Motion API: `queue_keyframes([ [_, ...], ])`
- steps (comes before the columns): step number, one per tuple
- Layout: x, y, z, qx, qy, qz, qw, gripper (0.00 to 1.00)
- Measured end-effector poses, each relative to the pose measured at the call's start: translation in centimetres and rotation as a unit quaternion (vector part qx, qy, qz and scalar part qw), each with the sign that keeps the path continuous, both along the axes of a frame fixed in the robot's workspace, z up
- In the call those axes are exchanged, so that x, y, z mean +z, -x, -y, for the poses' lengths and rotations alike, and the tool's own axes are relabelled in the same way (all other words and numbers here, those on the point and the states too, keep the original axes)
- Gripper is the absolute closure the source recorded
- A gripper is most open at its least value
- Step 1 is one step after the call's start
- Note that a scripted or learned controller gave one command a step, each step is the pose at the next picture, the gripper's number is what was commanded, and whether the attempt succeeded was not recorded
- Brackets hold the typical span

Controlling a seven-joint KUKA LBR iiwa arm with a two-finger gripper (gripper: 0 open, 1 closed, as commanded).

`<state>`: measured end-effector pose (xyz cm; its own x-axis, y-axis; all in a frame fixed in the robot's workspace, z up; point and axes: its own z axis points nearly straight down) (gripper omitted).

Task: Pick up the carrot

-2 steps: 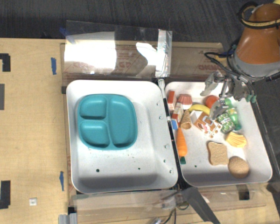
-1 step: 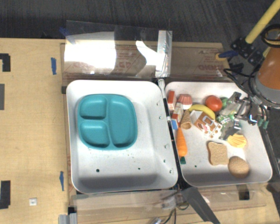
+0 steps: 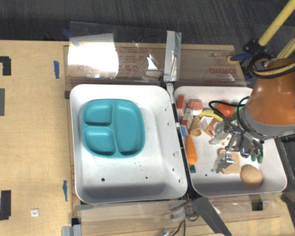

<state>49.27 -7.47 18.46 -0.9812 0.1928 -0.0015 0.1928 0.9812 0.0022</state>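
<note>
Carrot (image 3: pixel 191 150) lies in your right bin (image 3: pixel 278 183), against its nine o'clock wall, long axis twelve to six. From your gripper (image 3: pixel 229 150) it sits at nine o'clock, near; the gripper's state, you cannot tell.

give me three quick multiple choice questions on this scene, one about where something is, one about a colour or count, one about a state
1. Where does the carrot lie?
A. on the teal plate
B. in the right bin, along its left wall
C. on the wooden bench

2. How many compartments does the teal plate have?
A. two
B. three
C. five

3. How does the carrot stand to the hand?
A. gripped in it
B. lying apart from it
C. lifted above the bin

Answers: 1 B, it lies lengthwise beside the divider in the right bin. 2 B, two small sections and one large. 3 B, the hand hangs to its right, over other items.
</note>
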Motion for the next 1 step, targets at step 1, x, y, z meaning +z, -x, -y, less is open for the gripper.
queue_keyframes([
  [1, 0.05, -0.52, -5.25, 0.025, -0.0002, 0.001, 0.9997, 0.0],
])
